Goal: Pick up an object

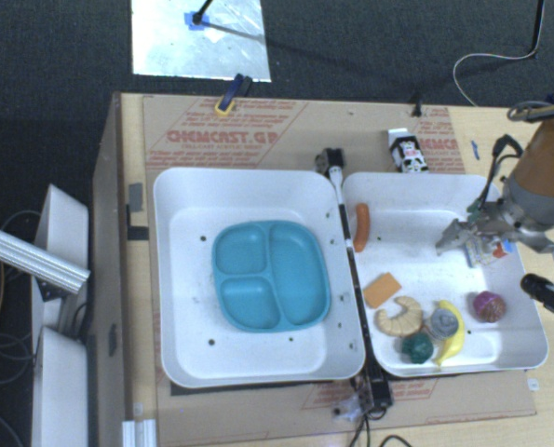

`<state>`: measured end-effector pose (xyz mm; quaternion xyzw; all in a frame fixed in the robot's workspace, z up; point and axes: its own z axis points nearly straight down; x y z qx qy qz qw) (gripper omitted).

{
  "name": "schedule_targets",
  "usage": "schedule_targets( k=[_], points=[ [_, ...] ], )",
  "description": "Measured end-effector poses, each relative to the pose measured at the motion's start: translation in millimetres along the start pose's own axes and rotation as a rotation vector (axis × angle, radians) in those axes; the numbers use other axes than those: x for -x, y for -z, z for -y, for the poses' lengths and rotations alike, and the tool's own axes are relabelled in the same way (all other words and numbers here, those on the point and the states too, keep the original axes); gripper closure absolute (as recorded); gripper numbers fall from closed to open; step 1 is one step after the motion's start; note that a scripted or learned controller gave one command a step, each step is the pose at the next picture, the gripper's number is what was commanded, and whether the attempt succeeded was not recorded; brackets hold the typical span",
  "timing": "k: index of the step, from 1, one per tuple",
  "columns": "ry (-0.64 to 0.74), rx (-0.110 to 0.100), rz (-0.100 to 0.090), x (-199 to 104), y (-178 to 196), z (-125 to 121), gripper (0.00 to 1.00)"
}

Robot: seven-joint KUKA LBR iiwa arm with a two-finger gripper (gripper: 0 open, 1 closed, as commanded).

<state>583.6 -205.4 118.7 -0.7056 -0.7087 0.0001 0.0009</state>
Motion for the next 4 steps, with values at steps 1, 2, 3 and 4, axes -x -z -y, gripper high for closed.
schedule_targets(
  k=[1, 2, 3, 4],
  points=[
    [-0.003, 0.003, 0.002, 1.3, 54.3, 61.6, 0.0],
    [-0.003, 0.004, 0.002, 0.9, -34.3, 79.0, 0.0],
    [-0.001, 0.006, 0.003, 0.7, 49.9, 23.5, 0.0],
    [0.0, 0.002, 0.0, -60.1, -15.4, -17.0, 0.0]
  ],
)
